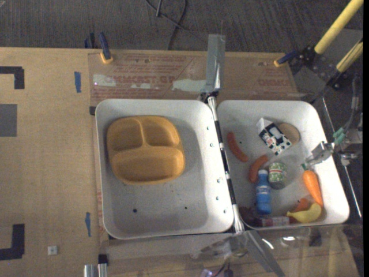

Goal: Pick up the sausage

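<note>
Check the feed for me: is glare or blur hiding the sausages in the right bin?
Camera view: soft overall, slightly blurry, but no glare on either sausage; both read clearly against the white right bin. Front edge of that bin is dimmer, so the items by the banana blur together. The pincer at the right rim is too small and smeared to read.

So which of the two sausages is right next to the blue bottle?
The shorter orange-red sausage, lying tilted in the middle of the right white bin, its lower end by the blue bottle's cap. The longer red sausage lies apart, up-left near the bin's left wall.
</note>
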Controlling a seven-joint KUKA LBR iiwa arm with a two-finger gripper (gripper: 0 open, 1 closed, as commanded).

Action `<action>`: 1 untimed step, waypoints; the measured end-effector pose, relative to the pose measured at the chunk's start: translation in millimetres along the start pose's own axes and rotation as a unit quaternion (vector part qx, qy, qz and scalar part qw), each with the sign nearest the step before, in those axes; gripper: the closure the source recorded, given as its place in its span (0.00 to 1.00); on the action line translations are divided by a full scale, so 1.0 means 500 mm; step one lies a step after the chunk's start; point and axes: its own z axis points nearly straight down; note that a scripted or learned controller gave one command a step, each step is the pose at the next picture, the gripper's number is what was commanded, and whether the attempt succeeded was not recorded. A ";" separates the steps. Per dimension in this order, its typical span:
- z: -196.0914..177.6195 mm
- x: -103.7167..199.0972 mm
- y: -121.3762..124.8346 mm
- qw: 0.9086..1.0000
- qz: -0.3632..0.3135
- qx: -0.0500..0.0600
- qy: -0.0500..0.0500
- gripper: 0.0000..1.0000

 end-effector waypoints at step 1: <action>0.208 0.061 0.125 0.999 0.037 0.000 0.000 0.00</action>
